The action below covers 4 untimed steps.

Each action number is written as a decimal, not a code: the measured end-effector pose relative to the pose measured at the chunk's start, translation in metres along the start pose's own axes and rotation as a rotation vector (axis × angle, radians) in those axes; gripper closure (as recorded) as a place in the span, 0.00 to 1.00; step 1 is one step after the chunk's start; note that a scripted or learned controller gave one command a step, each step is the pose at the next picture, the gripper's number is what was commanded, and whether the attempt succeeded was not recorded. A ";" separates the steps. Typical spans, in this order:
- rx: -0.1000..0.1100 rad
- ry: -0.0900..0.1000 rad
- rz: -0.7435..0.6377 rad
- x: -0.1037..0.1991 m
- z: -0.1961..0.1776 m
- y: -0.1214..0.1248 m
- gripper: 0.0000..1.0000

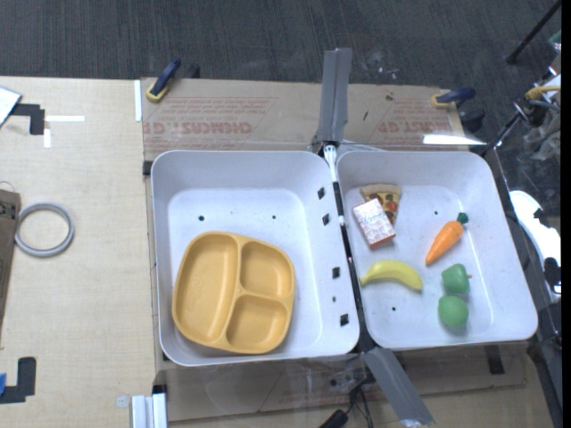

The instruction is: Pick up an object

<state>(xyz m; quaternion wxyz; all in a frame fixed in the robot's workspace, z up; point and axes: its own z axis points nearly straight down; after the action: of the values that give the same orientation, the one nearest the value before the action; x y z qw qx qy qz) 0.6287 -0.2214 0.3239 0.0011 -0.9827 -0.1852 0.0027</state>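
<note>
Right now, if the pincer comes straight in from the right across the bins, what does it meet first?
Probably the right bin at its rim, then the green toy fruits nearest that side. Height is unclear, so it may pass above them.

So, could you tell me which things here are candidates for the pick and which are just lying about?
For the pick, all in the right bin:
banana
carrot
two green fruits
small box
pizza slice

Lying about:
yellow divided plate in the left bin
tape roll
clamps
</note>
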 end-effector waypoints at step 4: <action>-0.001 0.001 0.061 0.018 -0.073 0.006 1.00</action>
<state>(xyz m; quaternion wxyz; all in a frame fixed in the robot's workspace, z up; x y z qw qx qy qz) 0.6479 -0.2210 0.3965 0.0007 -0.9879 -0.1552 0.0024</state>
